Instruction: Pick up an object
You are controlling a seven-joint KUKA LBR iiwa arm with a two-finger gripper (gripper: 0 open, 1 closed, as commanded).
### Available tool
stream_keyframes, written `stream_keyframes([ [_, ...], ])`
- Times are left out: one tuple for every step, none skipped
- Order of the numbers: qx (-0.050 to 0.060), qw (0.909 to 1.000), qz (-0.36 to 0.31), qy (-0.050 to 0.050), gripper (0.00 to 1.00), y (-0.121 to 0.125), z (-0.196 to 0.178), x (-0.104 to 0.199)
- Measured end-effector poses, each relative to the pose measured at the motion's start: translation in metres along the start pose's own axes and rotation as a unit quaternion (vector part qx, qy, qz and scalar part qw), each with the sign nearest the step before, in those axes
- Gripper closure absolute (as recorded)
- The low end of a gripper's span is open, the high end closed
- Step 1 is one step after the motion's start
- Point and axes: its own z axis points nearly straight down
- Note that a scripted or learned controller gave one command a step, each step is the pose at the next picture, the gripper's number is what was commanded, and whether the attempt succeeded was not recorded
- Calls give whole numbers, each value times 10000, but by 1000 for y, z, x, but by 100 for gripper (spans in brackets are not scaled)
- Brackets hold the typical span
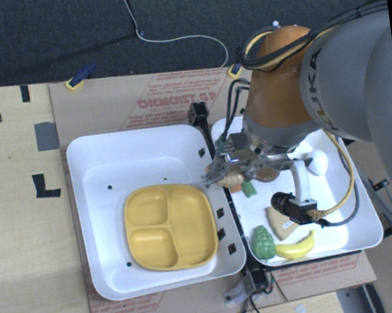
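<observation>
Looking down at a slant, found the gripper (235, 174) low over the right bin's (337, 225) left edge, just beside the wall shared with the left bin (90, 166). Could not tell whether spread, pressed together or pinching anything; wrist housing and cables hid that.

Saw a small tan lump (234, 181) right at the tip, touching it or just under it. Judged this the likeliest thing to be lifted, with no long axis to line up on. Noted a green scrap (249, 189) just nearer and to the right of it.

Counted other candidates nearer in the same bin: a pale wedge (282, 225), a knobbly green fruit (263, 242) and a banana (295, 247) lying left to right, all close together.

Judged the room tight: bin wall hard on the left, smooth white floor below. Left the yellow plate (171, 225) in the left bin well apart from the tip.
</observation>
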Motion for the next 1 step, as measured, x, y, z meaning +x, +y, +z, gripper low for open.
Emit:
stream_keyframes([
  [19,10000,17,-9,100,-14,16,-2],
])
